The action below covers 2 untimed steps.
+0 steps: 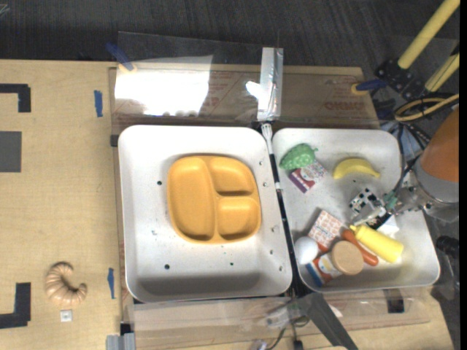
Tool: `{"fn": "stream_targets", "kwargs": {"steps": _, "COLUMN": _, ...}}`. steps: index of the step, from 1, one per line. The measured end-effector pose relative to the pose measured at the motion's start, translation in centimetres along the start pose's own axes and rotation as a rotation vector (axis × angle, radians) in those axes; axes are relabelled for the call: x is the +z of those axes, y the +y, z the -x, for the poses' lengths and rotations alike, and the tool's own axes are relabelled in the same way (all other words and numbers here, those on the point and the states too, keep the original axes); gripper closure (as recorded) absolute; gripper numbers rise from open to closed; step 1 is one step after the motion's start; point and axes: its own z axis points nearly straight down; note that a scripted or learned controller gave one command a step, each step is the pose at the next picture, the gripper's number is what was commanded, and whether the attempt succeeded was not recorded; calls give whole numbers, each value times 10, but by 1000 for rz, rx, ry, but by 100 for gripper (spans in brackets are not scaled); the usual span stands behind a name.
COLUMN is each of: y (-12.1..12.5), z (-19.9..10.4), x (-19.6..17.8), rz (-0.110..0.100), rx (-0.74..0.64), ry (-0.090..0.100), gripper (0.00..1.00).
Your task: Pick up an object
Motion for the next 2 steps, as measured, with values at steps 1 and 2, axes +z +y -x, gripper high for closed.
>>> {"fn": "stream_targets", "kwargs": {"steps": 1, "y": -25, "z": -59, "x": 2, "rz": -6, "rx": 72, "ry": -10, "gripper": 0}}
{"fn": "stream_targets", "kwargs": {"steps": 2, "y": -23, "z": -57, "x": -8, "rz": 0, "rx": 74, "ry": -14, "gripper": 100}}
